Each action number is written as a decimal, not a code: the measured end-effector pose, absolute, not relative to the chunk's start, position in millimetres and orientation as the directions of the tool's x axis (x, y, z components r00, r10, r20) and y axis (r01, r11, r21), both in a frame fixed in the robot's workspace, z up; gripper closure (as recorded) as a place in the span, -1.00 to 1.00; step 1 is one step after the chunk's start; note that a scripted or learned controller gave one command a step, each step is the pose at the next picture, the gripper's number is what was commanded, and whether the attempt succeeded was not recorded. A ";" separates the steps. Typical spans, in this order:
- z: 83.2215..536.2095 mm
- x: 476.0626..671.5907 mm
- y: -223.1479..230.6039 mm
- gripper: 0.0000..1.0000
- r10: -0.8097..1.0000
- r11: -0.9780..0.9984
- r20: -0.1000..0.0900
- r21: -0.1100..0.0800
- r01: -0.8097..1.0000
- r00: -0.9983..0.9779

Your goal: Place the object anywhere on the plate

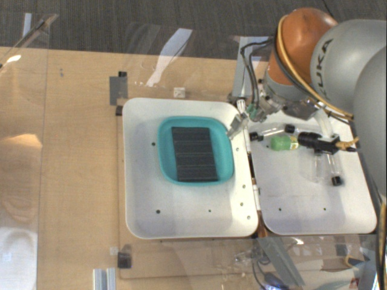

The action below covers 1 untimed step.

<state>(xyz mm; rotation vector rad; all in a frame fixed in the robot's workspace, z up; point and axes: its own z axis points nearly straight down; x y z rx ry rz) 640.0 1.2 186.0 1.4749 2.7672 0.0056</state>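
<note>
Here a tan wooden counter [66,180] carries two white bins; the teal plate [166,162] fills the left bin [181,222], a green object [280,142] lies at the right bin's [314,216] eleven o'clock, under the arm [338,47]; whether the gripper [239,122] is spread, I cannot tell

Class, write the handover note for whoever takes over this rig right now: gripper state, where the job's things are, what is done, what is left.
Gripper: at the left bin's upper right rim, beside the plate; whether it holds anything cannot be told.
Teal plate: in the left bin, with a dark ridged block lying on it.
Right bin: a small green object near its top edge, beside dark parts under the arm.
Done: block sits on the plate.
Left: confirm that block is the intended object; retract the arm.
</note>
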 end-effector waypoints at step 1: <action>186.1 608.5 5.0 -1.00 0.837 0.548 -0.004 0.006 0.837 -0.548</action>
